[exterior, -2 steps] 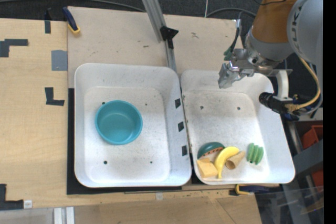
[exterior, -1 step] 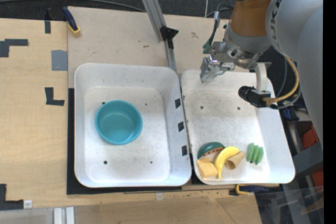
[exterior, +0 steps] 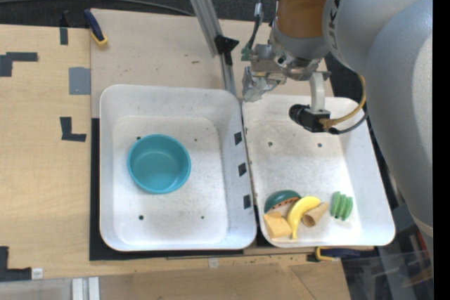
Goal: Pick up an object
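We are hovering our gripper (exterior: 256, 89) over the right bin's (exterior: 365, 151) far corner, grip state unclear, while the banana (exterior: 303, 211) is lying untouched at its near edge.

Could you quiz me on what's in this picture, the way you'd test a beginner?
1. True or false: the teal bowl sits in the left bin.
2. Which bin holds the banana? A) left B) right
3. Fill in: the small cluster of objects lies in the bin's ______ corner, nearest the camera or farthest?

Key:
1. True.
2. B. It lies with a green piece and other small items.
3. Nearest. The gripper is at the opposite, far end, by the rim between the bins.
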Robot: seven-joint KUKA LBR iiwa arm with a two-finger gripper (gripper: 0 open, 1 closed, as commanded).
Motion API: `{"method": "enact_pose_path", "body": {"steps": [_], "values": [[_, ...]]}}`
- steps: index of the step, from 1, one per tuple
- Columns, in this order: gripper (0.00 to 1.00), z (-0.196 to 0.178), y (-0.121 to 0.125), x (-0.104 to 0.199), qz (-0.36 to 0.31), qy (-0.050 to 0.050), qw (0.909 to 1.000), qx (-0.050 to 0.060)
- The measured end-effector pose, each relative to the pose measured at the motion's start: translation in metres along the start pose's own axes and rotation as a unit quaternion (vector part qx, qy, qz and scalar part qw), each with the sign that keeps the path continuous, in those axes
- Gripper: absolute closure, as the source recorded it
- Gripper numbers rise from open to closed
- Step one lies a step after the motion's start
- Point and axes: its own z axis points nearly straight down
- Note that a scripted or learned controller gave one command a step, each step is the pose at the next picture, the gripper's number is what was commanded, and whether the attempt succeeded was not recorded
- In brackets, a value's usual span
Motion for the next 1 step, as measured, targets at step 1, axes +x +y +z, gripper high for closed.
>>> {"method": "enact_pose_path", "body": {"steps": [1], "values": [[1.00, 0.0056, 0.0032, 0.0507, 0.001, 0.000, 1.0000, 0.001]]}}
